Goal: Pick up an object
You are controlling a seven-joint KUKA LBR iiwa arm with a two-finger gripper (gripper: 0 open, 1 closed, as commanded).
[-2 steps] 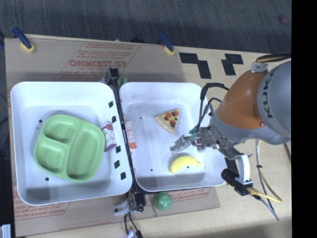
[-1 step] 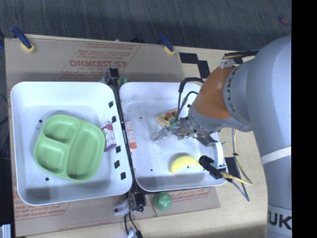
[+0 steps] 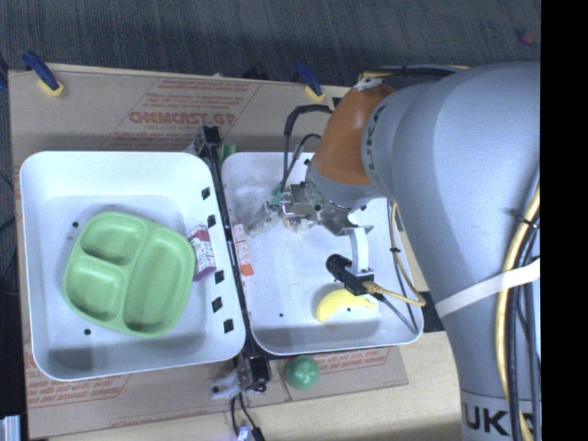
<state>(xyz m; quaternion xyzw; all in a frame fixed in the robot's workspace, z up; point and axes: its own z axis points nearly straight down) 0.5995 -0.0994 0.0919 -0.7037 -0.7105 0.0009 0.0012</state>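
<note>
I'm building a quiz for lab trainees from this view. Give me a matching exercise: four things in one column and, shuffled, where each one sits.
Things
1. green divided plate
2. yellow banana-shaped object
3. green ball
4. blue clamp

Places
A. outside the bins, on the cardboard sheet at its near edge
B. in the left bin
C. at the sheet's far left corner
D. in the right bin

Pairs: 1-B, 2-D, 3-A, 4-C

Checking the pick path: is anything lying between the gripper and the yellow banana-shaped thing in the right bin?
Nothing visible does. The gripper sits over the upper part of the right bin, the yellow banana-shaped thing lies near its lower wall, and bare floor separates them.
</note>
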